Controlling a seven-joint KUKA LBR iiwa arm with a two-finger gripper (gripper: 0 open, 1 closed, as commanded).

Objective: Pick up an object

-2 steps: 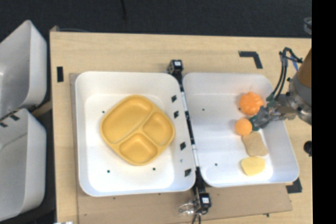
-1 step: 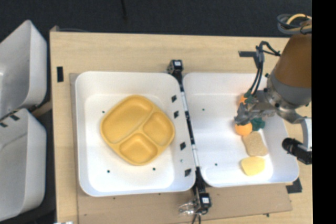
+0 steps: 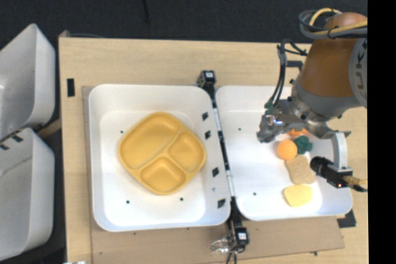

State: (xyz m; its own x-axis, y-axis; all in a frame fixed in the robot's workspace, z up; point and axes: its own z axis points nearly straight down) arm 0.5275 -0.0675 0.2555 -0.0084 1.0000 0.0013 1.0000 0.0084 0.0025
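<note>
The right bin (image 3: 247, 133) holds a small cluster of toy foods near its right side: an orange ball (image 3: 286, 150), a dark teal piece (image 3: 303, 144), a tan bread-like slab (image 3: 301, 170) and a yellow piece (image 3: 299, 196). My gripper (image 3: 270, 130) hangs low over the right bin, just up and left of the orange ball. The wrist and the orange-banded arm (image 3: 331, 71) cover the bin's upper right part. Nothing shows between the gripper's tips from this angle.
A yellow divided plate (image 3: 162, 152) lies in the middle of the left bin (image 3: 105, 108). A black clamp (image 3: 206, 78) sits at the top of the divider between the bins. White blocks (image 3: 21, 77) stand off the bench at the left.
</note>
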